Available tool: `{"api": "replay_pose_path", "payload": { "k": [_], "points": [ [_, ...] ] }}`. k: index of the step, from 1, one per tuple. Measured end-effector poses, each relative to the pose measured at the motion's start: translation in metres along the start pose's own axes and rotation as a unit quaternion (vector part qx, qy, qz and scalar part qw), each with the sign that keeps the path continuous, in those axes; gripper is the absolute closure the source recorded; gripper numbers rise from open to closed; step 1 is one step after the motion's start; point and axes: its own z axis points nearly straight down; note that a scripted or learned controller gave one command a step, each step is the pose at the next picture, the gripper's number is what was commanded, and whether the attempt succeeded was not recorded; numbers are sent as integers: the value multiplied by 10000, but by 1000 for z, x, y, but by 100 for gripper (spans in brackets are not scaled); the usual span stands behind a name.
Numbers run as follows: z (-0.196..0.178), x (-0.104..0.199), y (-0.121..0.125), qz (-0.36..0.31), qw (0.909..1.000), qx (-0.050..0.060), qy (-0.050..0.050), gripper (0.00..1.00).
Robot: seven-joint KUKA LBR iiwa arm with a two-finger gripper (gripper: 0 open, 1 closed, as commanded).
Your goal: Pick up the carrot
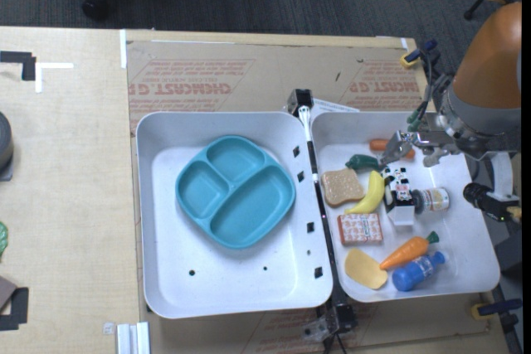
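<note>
The carrot [405,251] lies at the right bin's [474,178] near side, between a blue bottle [417,271] and a cheese slice [366,269]. The hand [404,147] hovers well apart over the far side, so no grasp is set up; I cannot tell how wide it stands.

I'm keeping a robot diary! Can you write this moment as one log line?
task: pick up carrot | carrot: right bin, beside blue bottle | gripper: above bin's far side, away from carrot

We see a light wood bench [66,203]. Cardboard sheet [216,79] lies on it. Two white bins [158,278] sit side by side on the cardboard.
</note>
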Motion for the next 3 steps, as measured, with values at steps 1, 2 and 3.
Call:
{"api": "replay_pose_path", "payload": {
  "k": [1, 2, 3],
  "points": [
    [90, -17, -71, 408, 9992, 9, 11, 0],
    [103, -29, -71, -1163, 9932, -62, 10, 0],
    [107, -39, -73, -2846, 9586, -32, -7, 0]
  ]
}}
